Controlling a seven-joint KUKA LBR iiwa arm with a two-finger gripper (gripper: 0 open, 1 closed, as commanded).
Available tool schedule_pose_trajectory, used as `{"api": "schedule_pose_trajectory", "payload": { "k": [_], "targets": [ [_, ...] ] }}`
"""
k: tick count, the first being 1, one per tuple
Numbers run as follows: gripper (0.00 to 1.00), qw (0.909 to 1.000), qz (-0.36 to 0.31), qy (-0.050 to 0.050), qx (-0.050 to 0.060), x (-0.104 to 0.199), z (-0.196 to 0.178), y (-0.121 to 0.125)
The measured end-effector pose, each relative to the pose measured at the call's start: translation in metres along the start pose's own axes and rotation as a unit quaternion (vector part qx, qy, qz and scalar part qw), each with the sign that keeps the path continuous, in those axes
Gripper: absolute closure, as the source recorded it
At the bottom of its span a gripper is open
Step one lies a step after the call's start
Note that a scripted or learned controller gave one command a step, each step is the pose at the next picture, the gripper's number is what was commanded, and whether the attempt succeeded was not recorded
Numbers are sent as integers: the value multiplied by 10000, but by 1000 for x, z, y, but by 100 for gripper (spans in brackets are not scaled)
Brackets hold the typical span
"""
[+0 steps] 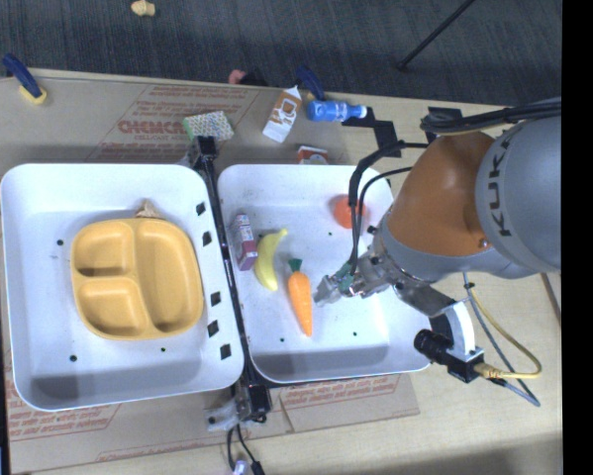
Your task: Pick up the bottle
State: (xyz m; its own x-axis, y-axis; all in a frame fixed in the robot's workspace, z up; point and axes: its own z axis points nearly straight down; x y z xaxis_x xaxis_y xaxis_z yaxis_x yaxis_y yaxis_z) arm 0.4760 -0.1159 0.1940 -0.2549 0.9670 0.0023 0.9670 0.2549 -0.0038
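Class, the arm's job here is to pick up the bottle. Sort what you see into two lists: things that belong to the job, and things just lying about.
Belongs to the job:
blue bottle, on the bench beyond the bins
pincer, over the right bin

Just lying about:
carrot
banana
yellow tray, in the left bin
small carton

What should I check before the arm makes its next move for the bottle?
1. Target known: cannot tell; a blue bottle lies on the bench behind the bins, a small pinkish item in the right bin.
2. Hand at either one: not ok; the hand hangs by the carrot.
3. Blue bottle upright: not ok; it lies flat.
4. Pinkish item free: not ok; the banana lies close beside it.
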Motion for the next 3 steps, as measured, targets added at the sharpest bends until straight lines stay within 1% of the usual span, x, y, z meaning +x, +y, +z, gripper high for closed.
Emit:
{"api": "schedule_pose_trajectory", "payload": {
  "k": [1, 2, 3],
  "targets": [
    [100, 9933, 1157, -8, -14, 27, -31, 8],
    [100, 9711, 2387, -7, -11, 61, -39, 17],
    [100, 9816, 1908, -1, 11, 91, 3, 23]
  ]
}}
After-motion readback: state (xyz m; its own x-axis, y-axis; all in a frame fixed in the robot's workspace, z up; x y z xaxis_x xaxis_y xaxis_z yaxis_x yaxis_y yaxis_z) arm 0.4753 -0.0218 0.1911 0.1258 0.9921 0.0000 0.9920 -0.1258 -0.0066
